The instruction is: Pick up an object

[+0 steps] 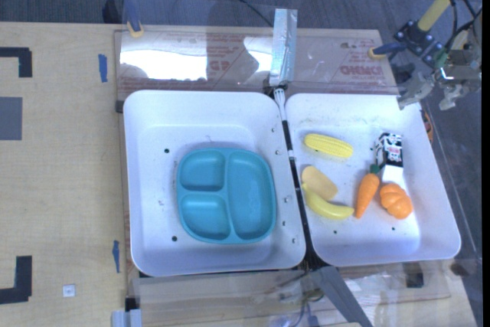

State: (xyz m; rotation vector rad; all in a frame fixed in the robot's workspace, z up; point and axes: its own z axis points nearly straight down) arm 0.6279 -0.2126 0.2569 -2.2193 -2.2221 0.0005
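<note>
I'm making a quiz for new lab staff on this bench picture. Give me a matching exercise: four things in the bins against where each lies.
Things:
1. blue plate
2. corn cob
3. carrot
4. milk carton

Places:
A. right bin, far right, just behind the orange fruit
B. left bin, at its middle
C. right bin, between the banana and the orange fruit
D. right bin, nearer the back, left of the milk carton

Pairs: 1-B, 2-D, 3-C, 4-A
</note>
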